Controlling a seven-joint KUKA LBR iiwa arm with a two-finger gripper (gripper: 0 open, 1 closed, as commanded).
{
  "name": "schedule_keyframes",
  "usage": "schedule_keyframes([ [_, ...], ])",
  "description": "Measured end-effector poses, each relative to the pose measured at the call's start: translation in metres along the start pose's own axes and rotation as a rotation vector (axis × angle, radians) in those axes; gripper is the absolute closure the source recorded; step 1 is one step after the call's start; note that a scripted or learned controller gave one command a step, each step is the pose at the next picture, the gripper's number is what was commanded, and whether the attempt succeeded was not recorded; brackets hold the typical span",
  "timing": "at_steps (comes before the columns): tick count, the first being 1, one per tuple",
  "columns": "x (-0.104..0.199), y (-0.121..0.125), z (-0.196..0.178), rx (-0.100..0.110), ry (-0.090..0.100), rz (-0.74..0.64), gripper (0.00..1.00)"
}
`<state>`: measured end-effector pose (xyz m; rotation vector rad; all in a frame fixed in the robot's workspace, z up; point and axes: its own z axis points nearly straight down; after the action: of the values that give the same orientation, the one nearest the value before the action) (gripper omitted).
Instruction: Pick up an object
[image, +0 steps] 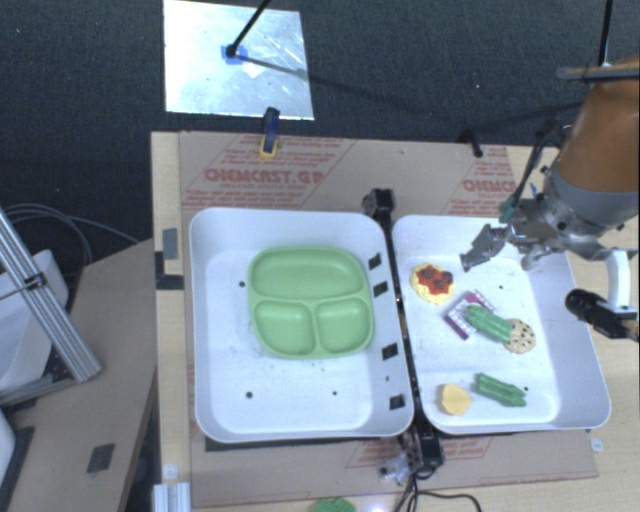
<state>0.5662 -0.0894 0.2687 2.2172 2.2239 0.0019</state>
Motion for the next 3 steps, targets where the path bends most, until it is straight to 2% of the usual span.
schedule_keyframes([
  [1, -0.038, 0.013, 0.082, 0.003, -0.001, 0.004, 0.00],
  [2, -0.060, 0.011, 0.123, 0.003, 0.000, 0.004, 0.00],
  [3, -0.064, 0.012, 0.184, -0.003, 0.003, 0.004, 0.00],
])
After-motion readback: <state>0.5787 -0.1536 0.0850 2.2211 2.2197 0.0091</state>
